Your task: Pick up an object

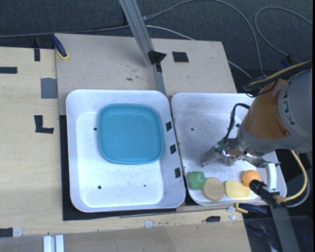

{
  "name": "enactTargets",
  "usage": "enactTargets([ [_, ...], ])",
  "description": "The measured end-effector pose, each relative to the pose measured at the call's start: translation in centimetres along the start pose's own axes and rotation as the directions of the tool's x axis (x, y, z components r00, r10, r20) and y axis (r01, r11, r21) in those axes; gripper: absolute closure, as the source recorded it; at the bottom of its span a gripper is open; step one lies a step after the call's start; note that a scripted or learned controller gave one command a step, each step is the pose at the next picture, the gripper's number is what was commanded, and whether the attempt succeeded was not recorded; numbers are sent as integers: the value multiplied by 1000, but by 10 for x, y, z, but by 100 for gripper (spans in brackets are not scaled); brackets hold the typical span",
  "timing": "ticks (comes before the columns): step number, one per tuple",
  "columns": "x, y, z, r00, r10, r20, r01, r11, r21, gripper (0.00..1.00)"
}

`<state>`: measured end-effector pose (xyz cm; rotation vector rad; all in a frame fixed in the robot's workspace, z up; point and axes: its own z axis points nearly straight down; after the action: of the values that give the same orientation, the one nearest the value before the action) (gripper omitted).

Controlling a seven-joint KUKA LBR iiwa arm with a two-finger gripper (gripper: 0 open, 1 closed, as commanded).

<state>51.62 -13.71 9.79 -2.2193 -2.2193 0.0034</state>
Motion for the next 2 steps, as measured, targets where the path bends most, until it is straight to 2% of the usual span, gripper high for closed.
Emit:
enactTargets([
  [1,0,0,8,1000,0,1,0,1000,-5,0],
  [2,-1,1,-2,1000,0,2,0,1000,-7,100],
])
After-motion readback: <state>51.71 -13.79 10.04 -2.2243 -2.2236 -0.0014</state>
